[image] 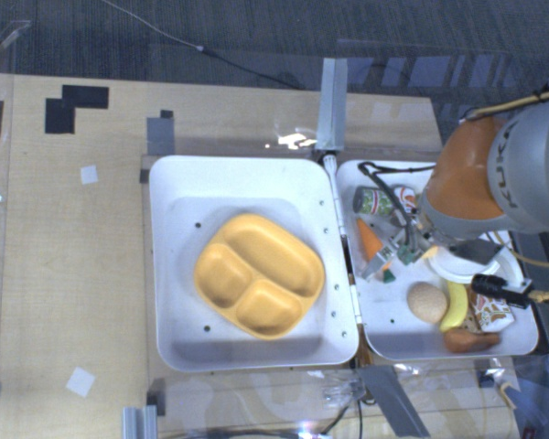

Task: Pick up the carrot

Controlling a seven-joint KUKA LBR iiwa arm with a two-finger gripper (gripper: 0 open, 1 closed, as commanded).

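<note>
Gripper (pixel 391 254) hovering low near right bin's (pixel 531 341) left wall, finger spread impossible to judge. Tapered orange carrot (pixel 370 240) lying just beside it, partly overlapped. Smooth banana (pixel 455 305) and round tan potato (pixel 427 303) resting toward front edge. Glossy yellow divided tray (pixel 259 273) sitting mid left bin (pixel 178 208).

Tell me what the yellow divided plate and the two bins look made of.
The yellow divided plate looks like moulded plastic, matte: uniform colour, soft rounded compartment ridges, no glare. The left bin and right bin look like thin white plastic with a slight sheen and rounded corners; painted metal can't be ruled out.
</note>
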